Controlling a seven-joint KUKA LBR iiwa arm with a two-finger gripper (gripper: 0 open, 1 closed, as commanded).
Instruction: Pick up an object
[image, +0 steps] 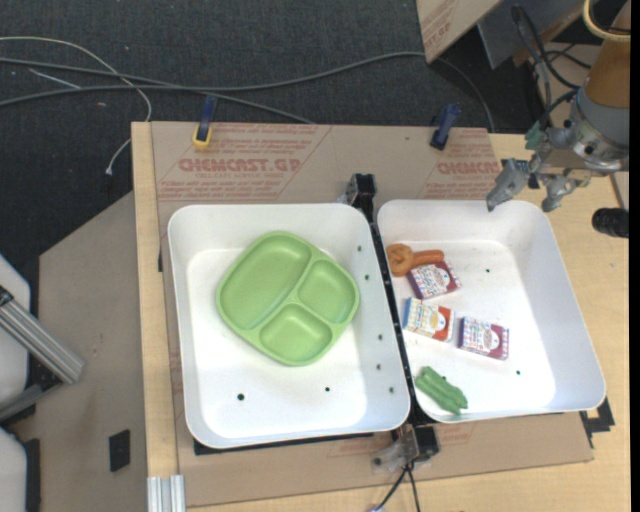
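Observation:
My gripper hangs open over the far rim of the right bin, with nothing between its spread fingers. Inside that bin lie an orange toy, three small printed packets and a green bean-like piece near the front edge. All of these sit below and left of the gripper, well apart from it. A green divided plate rests in the left bin.
The two bins meet at a black-clamped seam on a cardboard sheet. Blue clamps hold the sheet's far edge. Cables run across the dark floor behind.

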